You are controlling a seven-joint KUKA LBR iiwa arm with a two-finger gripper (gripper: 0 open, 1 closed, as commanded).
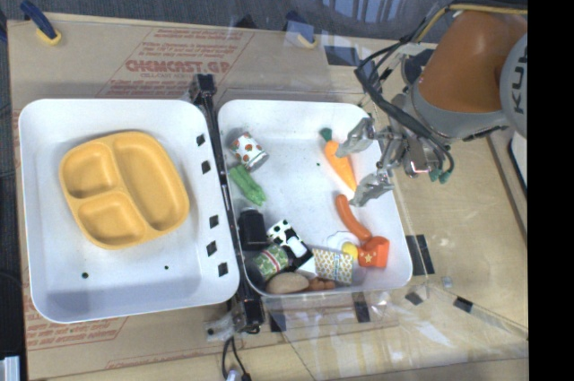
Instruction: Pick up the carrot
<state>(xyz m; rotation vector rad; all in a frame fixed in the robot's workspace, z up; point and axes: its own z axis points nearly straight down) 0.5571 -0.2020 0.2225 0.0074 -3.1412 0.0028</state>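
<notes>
Pincer (362, 162) spread wide, straddling carrot (339, 162) w/o holding it. I'd drop lower, centre on its thick mid-section, then close, avoiding sausage (352, 218) nearby.

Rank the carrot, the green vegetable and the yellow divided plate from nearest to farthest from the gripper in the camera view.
1. Carrot, right bin, beside the gripper.
2. Green vegetable, right bin's left side.
3. Yellow divided plate, left bin.
</notes>
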